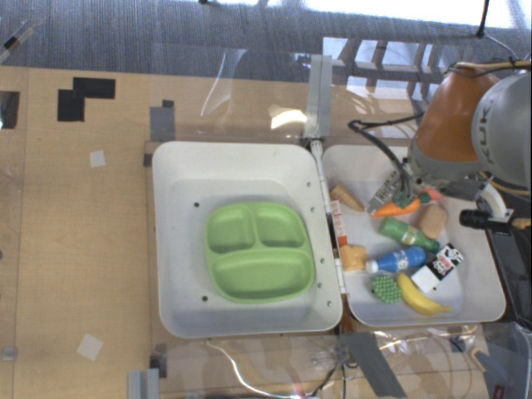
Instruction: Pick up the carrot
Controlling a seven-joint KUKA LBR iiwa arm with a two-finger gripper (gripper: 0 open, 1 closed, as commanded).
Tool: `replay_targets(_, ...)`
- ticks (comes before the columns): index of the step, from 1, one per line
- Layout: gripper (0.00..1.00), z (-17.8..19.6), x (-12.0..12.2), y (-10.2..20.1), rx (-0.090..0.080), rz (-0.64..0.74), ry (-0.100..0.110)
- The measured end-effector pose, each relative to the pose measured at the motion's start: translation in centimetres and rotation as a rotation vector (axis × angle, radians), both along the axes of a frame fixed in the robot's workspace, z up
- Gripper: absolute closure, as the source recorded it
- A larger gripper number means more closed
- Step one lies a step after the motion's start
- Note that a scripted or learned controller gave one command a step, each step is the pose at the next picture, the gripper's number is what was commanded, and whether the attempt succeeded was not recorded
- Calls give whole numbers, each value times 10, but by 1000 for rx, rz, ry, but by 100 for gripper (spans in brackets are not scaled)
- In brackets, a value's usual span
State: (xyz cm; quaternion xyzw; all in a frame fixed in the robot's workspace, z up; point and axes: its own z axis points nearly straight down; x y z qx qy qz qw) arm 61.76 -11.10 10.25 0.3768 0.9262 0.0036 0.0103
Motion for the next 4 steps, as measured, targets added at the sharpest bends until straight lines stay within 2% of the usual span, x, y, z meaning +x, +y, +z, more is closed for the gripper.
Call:
replay_targets(1, 0, -1, 0, 0, 0, 1, 1)
replay_targets(2, 0, -12, -32, -5, 2, -88, 4)
replay_targets(3, 100, 1, -28, -4, 2, -83, -6)
replay_targets(4, 100, 83, -129, 47, 11, -607, 15)
